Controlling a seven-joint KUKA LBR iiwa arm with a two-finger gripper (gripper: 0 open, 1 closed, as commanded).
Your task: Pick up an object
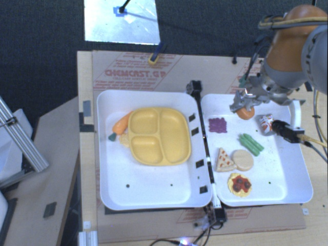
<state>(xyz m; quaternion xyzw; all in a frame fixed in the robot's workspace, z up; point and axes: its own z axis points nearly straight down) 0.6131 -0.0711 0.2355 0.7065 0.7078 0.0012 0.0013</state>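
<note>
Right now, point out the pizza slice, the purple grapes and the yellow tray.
pizza slice [223,160], camera view, middle of its topping.
purple grapes [218,125], camera view, centre of the bunch.
yellow tray [157,136], camera view, central divider between compartments.

The scene is lit evenly and fairly brightly from above, and only faint, soft shadows are cast inside the white bins. Strong glare is seen on the reflective square panel at the top. Mild softness and graininess are noted throughout. The dark backdrop is left dim and noisy.
</note>
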